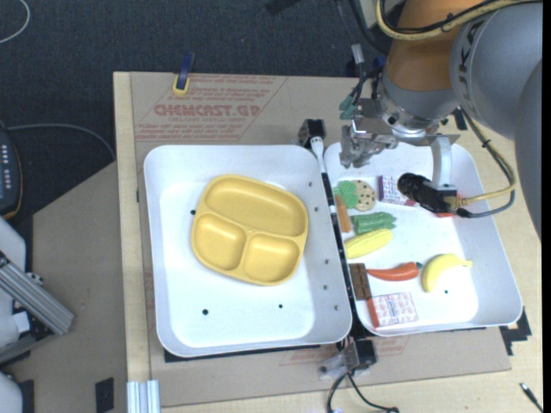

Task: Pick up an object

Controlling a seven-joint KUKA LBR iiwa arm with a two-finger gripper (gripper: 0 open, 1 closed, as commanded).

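My gripper (pixel 355 156) hangs over the far left corner of the right bin (pixel 495 269), just above a round cookie (pixel 362 194) with a green piece (pixel 346 191) beside it. Nothing shows between its fingers. Nearer the front lie a green vegetable (pixel 374 223), a yellow corn cob (pixel 368 243), a red chili pepper (pixel 393 272) and a yellow banana (pixel 444 270). A small red-and-white packet (pixel 393 308) rests at the front of the bin, and another packet (pixel 390 188) lies beside the cookie.
The left bin (pixel 172 256) holds a yellow three-compartment plate (pixel 249 228). A brown bar (pixel 356 280) lies along the right bin's left wall. A cardboard sheet (pixel 215 101) lies under both bins, with a blue-and-yellow clamp (pixel 182 76) at its far edge.
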